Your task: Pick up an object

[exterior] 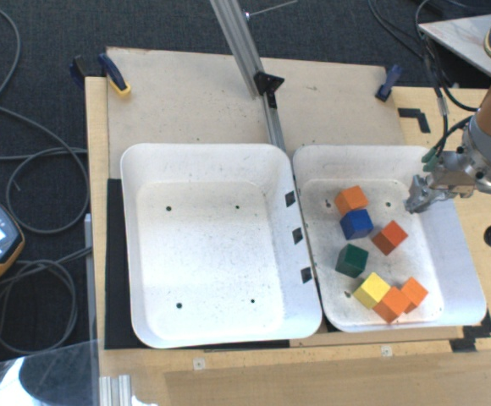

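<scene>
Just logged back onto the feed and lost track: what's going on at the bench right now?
The grey arm's two-finger gripper is over the upper right part of the right-hand white bin, with nothing visible between its fingers. Six small cubes lie in that bin: an orange cube with a blue cube just below it, a red-brown cube, a dark green cube, and near the front a yellow cube beside two touching orange cubes. Nothing has been picked up yet.

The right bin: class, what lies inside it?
Inside the right bin lie six blocks: orange, blue, red-brown, dark green, yellow and orange. The gripper hides a small patch of floor.
</scene>
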Robot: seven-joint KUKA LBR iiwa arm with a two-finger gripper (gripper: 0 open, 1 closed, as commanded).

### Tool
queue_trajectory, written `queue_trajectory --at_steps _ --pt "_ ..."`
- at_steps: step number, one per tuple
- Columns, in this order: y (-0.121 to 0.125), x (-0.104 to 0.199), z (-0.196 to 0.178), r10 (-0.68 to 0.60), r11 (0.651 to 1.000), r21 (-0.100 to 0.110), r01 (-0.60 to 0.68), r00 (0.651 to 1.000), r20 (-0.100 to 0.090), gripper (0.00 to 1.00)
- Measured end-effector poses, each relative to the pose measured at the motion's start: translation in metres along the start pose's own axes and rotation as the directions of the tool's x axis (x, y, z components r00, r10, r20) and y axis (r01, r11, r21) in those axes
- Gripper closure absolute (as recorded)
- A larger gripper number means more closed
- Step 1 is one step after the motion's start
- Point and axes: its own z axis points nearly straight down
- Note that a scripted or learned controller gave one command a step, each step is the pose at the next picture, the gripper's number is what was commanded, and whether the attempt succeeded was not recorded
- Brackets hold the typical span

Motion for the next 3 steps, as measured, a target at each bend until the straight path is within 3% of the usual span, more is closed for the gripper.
queue_trajectory --at_steps 1,3 --pt "0.019 0.049 -0.008 -0.001 1.0 -0.003 0.001 1.0 0.0 1.0" --pt "0.067 0.146 0.013 0.001 1.0 -0.001 -0.001 1.0 0.0 1.0"
